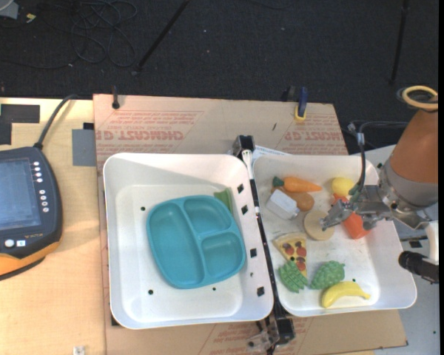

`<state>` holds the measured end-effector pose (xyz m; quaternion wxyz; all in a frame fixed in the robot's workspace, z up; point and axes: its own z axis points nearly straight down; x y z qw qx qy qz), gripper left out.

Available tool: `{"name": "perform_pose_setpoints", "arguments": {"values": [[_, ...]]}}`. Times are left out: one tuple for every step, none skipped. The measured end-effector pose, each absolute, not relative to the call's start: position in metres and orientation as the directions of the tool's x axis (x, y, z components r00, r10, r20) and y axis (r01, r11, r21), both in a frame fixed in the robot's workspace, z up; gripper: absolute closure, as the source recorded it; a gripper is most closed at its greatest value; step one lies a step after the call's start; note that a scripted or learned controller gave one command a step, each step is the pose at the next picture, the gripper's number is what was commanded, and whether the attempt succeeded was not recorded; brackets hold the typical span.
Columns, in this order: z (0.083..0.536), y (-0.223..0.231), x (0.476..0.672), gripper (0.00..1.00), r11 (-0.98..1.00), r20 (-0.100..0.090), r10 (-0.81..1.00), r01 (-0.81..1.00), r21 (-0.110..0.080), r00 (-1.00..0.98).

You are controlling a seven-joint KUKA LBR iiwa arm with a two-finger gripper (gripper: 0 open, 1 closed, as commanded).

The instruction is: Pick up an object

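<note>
Nearest the camera, at the right bin's (385, 302) 6 o'clock edge, a yellow banana (345, 293) is lying beside two green broccoli pieces (311, 275), with a pizza slice (294, 249) just beyond them toward the divider. At the bin's centre the gripper (339, 217) is hanging low over the toys, a tan disc (317, 225) lying just at its 7 o'clock and a red-orange piece (354, 226) just at its 4 o'clock; whether the tool is released or clenched cannot be told, and nothing is seen held. Farther off, a white block (283, 203) is sitting at 10 o'clock, a carrot (301, 185) at 11 o'clock and a yellow lemon (342, 186) at 12 o'clock. The left bin (126, 198) is bearing a teal divided tray (195, 239). The step in hand appears to be the descent onto a candidate object; the next move is calling for a firm closure and a straight lift.
</note>
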<state>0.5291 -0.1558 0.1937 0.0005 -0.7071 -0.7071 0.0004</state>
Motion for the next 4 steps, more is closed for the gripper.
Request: {"name": "perform_pose_setpoints", "arguments": {"values": [[0.083,-0.128,0.473,0.0,0.0,0.002,1.0,1.0,-0.005,0.0],[0.288,-0.101,0.478,0.0,0.005,-0.001,1.0,1.0,0.015,-0.005],[0.173,-0.117,0.473,0.0,-0.002,0.003,1.0,1.0,-0.013,0.002],[0.084,-0.095,0.479,0.0,0.0,0.0,1.0,1.0,-0.002,0.0]]}}
